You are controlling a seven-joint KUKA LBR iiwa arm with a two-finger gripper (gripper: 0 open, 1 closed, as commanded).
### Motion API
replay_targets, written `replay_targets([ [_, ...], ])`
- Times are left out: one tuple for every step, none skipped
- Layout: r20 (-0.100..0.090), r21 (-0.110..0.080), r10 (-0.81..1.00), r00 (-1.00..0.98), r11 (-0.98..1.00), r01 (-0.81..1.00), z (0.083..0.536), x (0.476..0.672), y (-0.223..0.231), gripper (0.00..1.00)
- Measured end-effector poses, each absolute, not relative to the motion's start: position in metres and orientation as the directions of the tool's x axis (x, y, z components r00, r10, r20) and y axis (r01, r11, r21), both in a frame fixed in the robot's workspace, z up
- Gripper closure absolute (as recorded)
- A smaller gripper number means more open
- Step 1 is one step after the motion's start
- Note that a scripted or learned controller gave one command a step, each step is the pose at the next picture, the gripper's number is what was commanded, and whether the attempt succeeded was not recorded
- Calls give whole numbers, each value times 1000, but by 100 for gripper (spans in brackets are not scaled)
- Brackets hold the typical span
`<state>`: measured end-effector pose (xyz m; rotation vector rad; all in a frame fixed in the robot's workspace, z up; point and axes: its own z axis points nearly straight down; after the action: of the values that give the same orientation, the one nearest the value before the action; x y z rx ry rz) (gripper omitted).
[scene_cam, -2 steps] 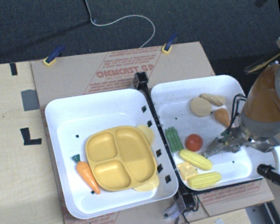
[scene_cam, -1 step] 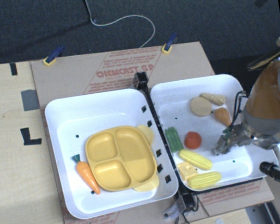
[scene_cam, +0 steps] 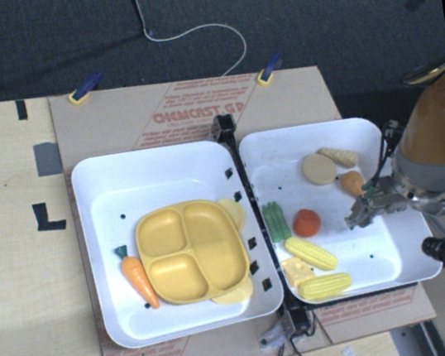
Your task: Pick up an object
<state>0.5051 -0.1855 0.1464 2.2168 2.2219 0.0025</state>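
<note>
- In the right bin (scene_cam: 388,268), a shallow white tray with rounded corners and a smooth, glossy floor, lie small toy foods: a round red tomato (scene_cam: 306,222), a flat green ribbed piece (scene_cam: 275,221), two knobbly yellow corn cobs (scene_cam: 311,254) and (scene_cam: 324,286), a tan disc (scene_cam: 318,169), a pale beige lump (scene_cam: 339,155) and a small orange piece (scene_cam: 351,183).
- The left bin (scene_cam: 102,234) holds a smooth yellow plate (scene_cam: 192,249) with three moulded compartments and an orange carrot (scene_cam: 139,282) with a green top, lying just beside the plate's left edge.
- Both bins rest on a brown cardboard sheet (scene_cam: 195,110) printed in red, laid over the pale wooden desk (scene_cam: 20,272); a thin white cable (scene_cam: 207,29) loops across the dark floor beyond.
- The claw (scene_cam: 362,214) is dark, tangled with wires and small against the white floor; it is too blurred to tell whether it is spread or clenched, and nothing can be made out within it.
- The arm (scene_cam: 434,139) is cut off at the right, its orange band and grey casing seen only in part.
- A pale yellow flat shape (scene_cam: 234,293) is mostly hidden under the plate.
- The tomato lies near the claw, to its left, apart from it; the orange piece sits just above the claw, perhaps touching the wiring.
</note>
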Motion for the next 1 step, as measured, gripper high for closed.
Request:
replay_targets([
  [-1, 3, 1000, -3, 3, 1000, 192, 509, -177, 100],
])
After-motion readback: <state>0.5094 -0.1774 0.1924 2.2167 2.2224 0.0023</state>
